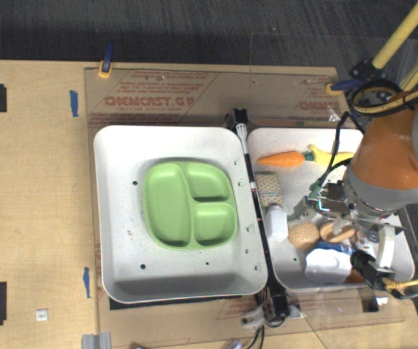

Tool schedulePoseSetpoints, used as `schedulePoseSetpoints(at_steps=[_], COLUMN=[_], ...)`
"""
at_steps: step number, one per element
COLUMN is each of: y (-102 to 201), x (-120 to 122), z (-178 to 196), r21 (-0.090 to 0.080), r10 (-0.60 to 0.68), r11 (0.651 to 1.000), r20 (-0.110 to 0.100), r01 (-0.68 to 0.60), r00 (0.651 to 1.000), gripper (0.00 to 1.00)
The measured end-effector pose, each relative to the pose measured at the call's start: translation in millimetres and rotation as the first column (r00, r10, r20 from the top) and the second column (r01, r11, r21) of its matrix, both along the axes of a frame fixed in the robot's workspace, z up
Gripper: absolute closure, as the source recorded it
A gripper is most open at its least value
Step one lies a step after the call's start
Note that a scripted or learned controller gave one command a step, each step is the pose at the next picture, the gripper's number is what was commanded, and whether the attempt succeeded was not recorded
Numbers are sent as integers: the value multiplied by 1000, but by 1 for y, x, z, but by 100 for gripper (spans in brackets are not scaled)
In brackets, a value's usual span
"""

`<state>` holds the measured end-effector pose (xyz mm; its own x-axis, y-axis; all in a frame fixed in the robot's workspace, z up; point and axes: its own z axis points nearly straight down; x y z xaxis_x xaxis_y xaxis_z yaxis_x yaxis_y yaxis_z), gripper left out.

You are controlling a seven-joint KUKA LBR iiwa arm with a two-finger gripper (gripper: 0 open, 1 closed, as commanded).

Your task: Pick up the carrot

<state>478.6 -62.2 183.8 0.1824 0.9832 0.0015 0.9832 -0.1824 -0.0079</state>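
Brown desk carries two bins; the hand, its state beyond telling, should rise toward the upper-right carrot and straddle its narrow width.

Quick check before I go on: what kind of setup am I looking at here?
Likely a lab test bench for robot picking: two white bins clamped on a cardboard-covered bench marked with tape, with toy food like the carrot in one.

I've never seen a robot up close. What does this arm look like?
The arm is a thick rounded body with a broad orange band over grey. Black and yellow cables loop beside its top. Below sits the gripper, a cluster of small metal and black parts.
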Motion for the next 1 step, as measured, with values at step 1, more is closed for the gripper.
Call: schedulePoseSetpoints(at_steps=[1], y=[-42], x=[0], z=[-36], r21=[-1], r10=[-64], r11=[998], r20=[-1], r01=[64], r00=[998], gripper=[0])
